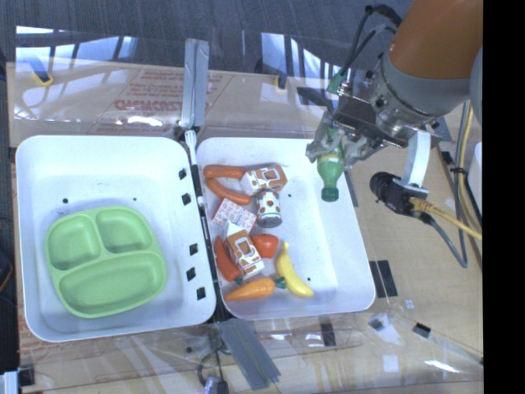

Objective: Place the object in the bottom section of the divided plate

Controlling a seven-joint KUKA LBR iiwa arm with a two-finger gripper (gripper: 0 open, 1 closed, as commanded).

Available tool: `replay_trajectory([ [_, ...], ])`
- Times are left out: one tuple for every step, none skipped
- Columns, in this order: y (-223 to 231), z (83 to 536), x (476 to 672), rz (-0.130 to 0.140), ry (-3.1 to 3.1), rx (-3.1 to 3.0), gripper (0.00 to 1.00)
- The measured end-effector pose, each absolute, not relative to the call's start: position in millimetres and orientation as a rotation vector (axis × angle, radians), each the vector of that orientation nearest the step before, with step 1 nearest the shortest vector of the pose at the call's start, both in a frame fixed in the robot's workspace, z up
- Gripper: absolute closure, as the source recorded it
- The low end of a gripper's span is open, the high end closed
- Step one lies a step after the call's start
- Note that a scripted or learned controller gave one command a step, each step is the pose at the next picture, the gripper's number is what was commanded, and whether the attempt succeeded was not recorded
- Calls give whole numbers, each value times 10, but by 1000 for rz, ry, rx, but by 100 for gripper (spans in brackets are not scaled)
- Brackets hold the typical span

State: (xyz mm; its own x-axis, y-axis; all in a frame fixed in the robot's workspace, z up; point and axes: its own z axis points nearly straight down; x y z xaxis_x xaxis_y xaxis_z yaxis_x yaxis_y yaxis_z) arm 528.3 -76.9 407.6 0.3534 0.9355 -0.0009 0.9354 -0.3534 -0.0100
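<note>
Table (98, 105): pale brown board under a clear, glare-streaked plastic sheet, red printing at far left, grey tape strips between and near the bins. Dark grey carpet beyond the far edge. Black cables and a yellow cable lie at right.

Left white plastic bin (49, 158) holds the light green three-section divided plate (104, 259), its large bottom section nearest the near edge.

Right white plastic bin (344, 245) holds a heap of toy food: orange carrot (251, 289), yellow banana (292, 274), small red-and-white cartons (233, 216), a printed can (269, 208).

The hand (336, 156) hangs over the right bin's far right edge, clenched on a small green plastic bottle (330, 176), cap pointing down, lifted above the bin floor.
</note>
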Motion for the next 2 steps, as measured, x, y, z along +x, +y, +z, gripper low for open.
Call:
replay_trajectory([
  [-234,3037,5142,8,-1798,-2573,100],
  [569,1897,5157,12,-1431,-2793,100],
])
